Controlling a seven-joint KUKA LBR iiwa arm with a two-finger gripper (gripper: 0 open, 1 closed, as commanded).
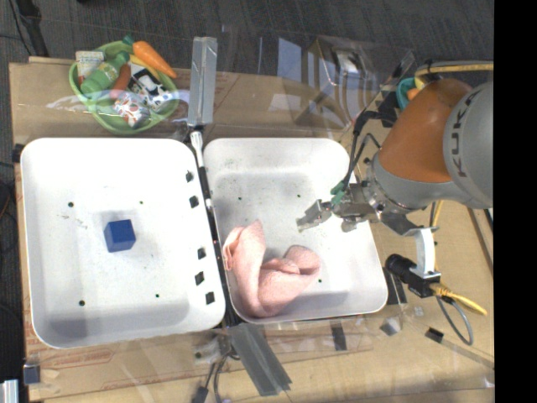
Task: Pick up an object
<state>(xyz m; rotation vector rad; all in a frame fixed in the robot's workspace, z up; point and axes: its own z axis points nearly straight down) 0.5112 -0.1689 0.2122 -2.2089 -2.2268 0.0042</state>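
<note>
1. Camera view: hand [312, 217] over the right bin [357, 263], above bare floor just right of the pink cloth [264, 271]; fingers look parted, nothing between them.
2. Pink cloth lies crumpled at that bin's near left.
3. Blue cube [120, 234] in the left bin [50, 170].
4. Green bowl [126, 86] of toys on the worktop [50, 74], far left.

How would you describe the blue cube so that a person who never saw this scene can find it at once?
Look at the left bin of the two white bins. The blue cube sits alone on its floor, a little left of the middle. It is small, hard-edged and dark blue, unlike the soft pink cloth in the right bin and the mixed toys in the green bowl behind.
</note>
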